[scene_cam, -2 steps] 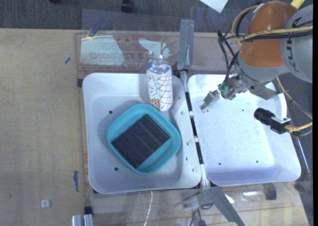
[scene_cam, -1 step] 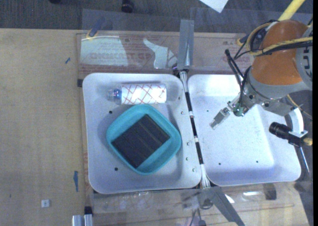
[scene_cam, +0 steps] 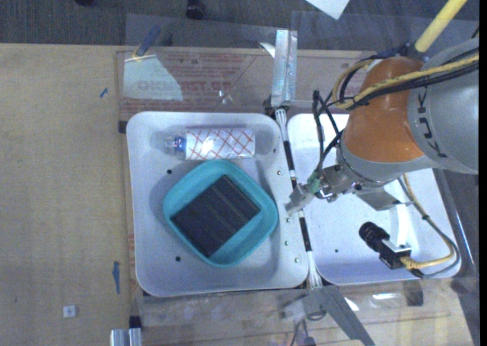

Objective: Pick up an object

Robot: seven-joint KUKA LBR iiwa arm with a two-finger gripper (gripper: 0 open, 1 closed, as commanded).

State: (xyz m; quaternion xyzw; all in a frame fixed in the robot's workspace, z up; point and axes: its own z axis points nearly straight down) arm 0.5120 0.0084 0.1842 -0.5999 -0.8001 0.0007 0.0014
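Note:
In the left bin (scene_cam: 144, 261) a teal bowl (scene_cam: 262, 211) lies tilted, with a dark ribbed square block (scene_cam: 214, 215) resting inside it. Behind the bowl, along the bin's far wall, a small plastic bottle (scene_cam: 217, 143) with a red criss-cross label lies on its side. My gripper (scene_cam: 303, 194) hangs over the ridge between the two bins, just right of the bowl's rim. The grey wrist and orange band (scene_cam: 380, 120) above it cover much of the right bin (scene_cam: 342, 257). I see nothing held at the gripper's tip.
A black cylindrical part (scene_cam: 378, 239) on a yellow cable (scene_cam: 430, 262) hangs over the right bin's near side. A clear plastic sheet (scene_cam: 198, 71) and a metal bracket (scene_cam: 283, 63) stand behind the bins. Bare wooden bench lies to the left.

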